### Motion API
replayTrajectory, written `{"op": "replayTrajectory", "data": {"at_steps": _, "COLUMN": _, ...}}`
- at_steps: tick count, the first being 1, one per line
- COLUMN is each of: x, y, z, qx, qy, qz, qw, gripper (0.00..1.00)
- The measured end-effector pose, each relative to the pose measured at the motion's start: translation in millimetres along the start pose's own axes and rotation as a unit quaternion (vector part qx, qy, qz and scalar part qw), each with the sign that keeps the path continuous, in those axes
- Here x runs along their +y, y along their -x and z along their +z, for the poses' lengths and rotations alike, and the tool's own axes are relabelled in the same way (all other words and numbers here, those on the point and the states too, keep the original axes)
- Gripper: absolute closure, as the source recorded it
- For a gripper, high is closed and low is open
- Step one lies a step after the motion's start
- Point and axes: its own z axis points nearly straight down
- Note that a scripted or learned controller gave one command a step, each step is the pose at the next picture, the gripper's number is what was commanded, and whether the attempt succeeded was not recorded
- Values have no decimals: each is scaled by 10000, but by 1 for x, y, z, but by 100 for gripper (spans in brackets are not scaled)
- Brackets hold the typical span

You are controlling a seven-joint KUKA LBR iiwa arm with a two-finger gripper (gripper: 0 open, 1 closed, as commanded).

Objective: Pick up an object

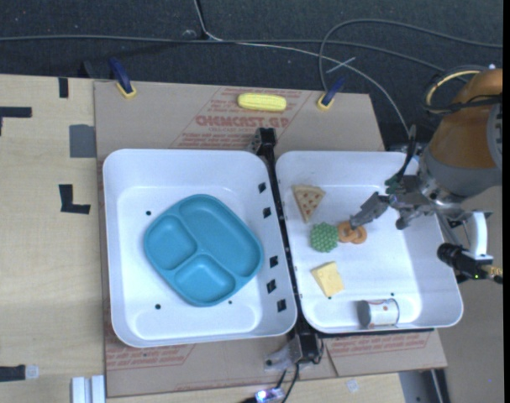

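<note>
The right bin [423, 305] holds several small things: a tan waffle-like wedge [308, 201], a green bumpy ball [323, 238], an orange piece [353, 233], a yellow block [328, 279] and a grey-and-white can [379, 311] lying near the front wall. My gripper [360, 217] reaches in from the right, its dark fingers pointing down-left, with the tip right over the orange piece. Whether anything sits between the fingers is hidden by the angle.
The left bin [120, 175] contains a blue divided tray [202, 248]. A yellow corn-like toy [261, 102] lies on the cardboard behind the bins. Two clamps [123, 80] hold the cardboard's back edge. The arm's body [463, 149] hangs over the right bin's right side.
</note>
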Motion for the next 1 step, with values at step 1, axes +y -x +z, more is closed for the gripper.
{"op": "replayTrajectory", "data": {"at_steps": 1, "x": 3, "y": 0, "z": -7, "qx": -12, "qy": 62, "qz": -17, "qw": 10000, "gripper": 0}}
